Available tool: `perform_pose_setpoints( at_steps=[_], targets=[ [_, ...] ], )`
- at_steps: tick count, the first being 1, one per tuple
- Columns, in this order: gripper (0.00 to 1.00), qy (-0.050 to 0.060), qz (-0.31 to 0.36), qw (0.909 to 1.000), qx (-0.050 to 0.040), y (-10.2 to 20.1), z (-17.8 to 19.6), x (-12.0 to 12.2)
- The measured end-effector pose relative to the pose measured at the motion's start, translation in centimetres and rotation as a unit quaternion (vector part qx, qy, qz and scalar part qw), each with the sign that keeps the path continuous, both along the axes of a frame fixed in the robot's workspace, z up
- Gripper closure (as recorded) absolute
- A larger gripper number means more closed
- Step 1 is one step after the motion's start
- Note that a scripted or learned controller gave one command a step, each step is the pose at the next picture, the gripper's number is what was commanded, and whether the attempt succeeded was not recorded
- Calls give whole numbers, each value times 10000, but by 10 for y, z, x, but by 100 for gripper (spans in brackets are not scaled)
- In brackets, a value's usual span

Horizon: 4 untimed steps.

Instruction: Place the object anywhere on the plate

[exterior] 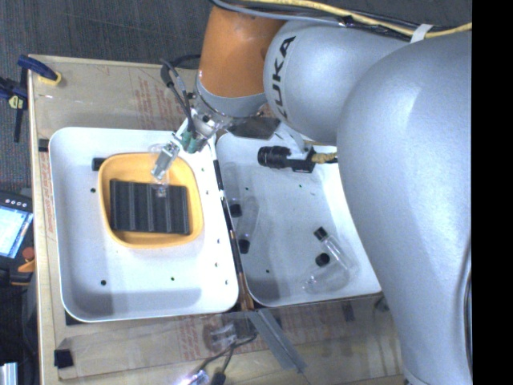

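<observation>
The claw [163, 165] hangs over the upper edge of the yellow plate [107, 184] in the left bin [72, 239]; how wide it stands cannot be told. Just beneath and in front of the claw, the dark ribbed block [151, 208] lies flat on the plate. Its long axis runs left to right across the view, with its ribs crossing that axis. Well off to the claw's right, a clear bottle with black caps [330, 261] lies in the right bin [280, 191].
</observation>
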State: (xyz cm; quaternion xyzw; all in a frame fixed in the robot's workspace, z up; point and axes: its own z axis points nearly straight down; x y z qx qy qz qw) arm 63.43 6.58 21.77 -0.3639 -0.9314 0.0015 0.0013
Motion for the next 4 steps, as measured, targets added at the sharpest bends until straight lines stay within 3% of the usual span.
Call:
perform_pose_setpoints(
  at_steps=[1,2,3,4],
  targets=[
    [100,1,14,10000,-1,1,10,0],
    [0,1,14,10000,-3,1,10,0],
    [100,-3,18,10000,-2,1,20,1],
    [0,-3,21,10000,-3,1,20,1]
  ],
)
